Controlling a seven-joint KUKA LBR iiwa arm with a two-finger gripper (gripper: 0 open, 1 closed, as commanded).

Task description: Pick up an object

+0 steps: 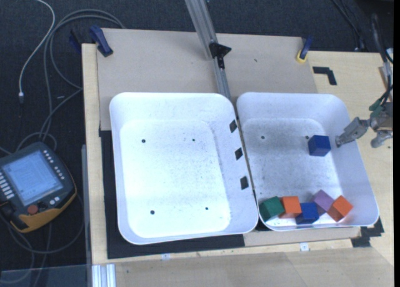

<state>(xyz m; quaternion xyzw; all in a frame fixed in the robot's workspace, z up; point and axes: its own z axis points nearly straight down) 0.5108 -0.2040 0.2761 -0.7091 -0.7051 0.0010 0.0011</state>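
While the blue cube (319, 145) is sitting apart from the others, the gripper (369, 134) is hanging spread beside it, holding nothing, probably lining up.

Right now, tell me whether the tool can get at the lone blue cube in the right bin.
Probably yes. The tool sits at the right bin's right rim, beside the blue cube, with bare floor between them.

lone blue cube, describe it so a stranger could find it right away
Look in the right bin, the one the gripper reaches over. The blue cube sits alone in its upper half, near the gripper; the other blocks cluster along the bottom edge.
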